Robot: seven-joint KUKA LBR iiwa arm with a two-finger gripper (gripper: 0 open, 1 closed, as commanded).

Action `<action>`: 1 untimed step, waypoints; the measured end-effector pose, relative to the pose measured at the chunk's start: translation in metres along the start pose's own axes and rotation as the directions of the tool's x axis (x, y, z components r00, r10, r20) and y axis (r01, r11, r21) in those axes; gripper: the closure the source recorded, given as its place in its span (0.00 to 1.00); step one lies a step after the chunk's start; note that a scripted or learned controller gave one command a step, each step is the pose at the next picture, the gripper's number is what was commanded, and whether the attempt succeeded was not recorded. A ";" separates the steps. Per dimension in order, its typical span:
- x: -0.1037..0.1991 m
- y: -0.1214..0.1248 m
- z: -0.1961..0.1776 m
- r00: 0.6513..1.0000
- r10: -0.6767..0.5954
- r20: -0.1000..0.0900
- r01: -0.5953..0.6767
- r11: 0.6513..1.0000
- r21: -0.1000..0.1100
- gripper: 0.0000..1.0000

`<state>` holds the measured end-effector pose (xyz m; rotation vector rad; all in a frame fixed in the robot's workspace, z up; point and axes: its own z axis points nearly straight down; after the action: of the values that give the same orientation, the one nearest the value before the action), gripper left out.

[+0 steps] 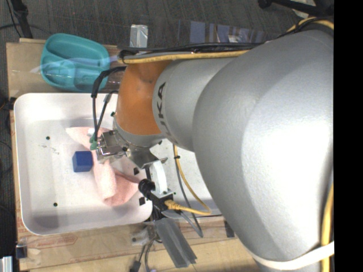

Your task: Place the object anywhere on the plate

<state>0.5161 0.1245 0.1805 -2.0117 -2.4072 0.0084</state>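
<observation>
Gripper (108, 146), at end of grey arm (255, 140) w/ orange band (139, 103), sits low over left bin (28, 152); finger state can't be told, since wrist hardware hides the tips. Arm enters from right and covers most of the scene, incl. right bin. Left bin holds a pink plate (110, 186), partly under the wrist, its near-left part visible. Blue cube (83, 161), likely the task obj., rests on bin floor just left of plate and near gripper, apparently not yet on plate. Cube looks rigid, light, flat-sided, so it should take a pinch across two opposite faces w/o slipping. Teal scoop (71, 61) lies beyond far-left bin corner.
</observation>
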 end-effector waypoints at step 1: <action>0.012 0.013 -0.003 0.999 0.046 0.000 -0.046 0.999 -0.003 1.00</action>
<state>0.5265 0.1383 0.1838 -2.0676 -2.3618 0.0055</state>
